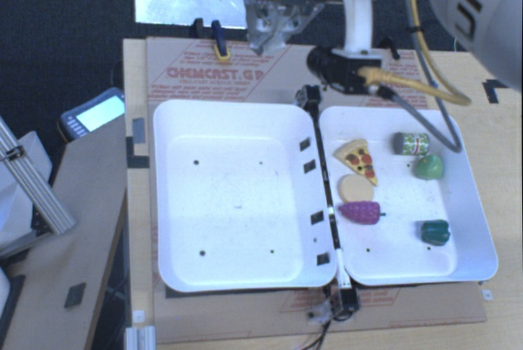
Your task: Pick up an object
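Arm hovering before the pick, nothing chosen yet

Nearest the camera, a dark green pepper and purple grapes are lying low-right of the gripper, then a pizza slice and can; the gripper is hanging beyond both bins, grip unreadable, likely needing to descend.

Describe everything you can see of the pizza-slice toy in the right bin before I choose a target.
The yellow triangular pizza-slice toy looks like moulded plastic, with a tan crust edge along its upper side and red round topping spots on its yellow face. It lies flat, face up, on the floor of the right white bin, near the divider between the bins, its tip pointing toward the lower right. Just below it lies a round beige disc; the two look very close or touching, and I cannot tell which. Nothing is gripping it.
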Action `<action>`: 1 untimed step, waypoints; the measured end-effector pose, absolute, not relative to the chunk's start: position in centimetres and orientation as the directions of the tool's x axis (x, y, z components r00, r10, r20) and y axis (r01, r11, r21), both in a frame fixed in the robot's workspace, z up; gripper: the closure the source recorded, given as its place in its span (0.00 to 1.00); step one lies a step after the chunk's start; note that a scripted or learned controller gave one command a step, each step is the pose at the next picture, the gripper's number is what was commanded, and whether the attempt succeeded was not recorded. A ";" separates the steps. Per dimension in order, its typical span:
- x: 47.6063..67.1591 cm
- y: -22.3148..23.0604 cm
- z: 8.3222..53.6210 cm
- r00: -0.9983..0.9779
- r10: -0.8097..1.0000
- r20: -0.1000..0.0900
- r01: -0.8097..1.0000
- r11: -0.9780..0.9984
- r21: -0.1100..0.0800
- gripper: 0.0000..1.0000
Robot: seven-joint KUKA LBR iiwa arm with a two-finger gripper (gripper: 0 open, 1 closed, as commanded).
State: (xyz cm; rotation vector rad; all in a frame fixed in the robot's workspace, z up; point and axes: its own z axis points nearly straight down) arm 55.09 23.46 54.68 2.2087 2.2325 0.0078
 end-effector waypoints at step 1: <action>48.3 19.1 32.1 0.001 1.000 -0.006 1.000 -0.001 -0.017 1.00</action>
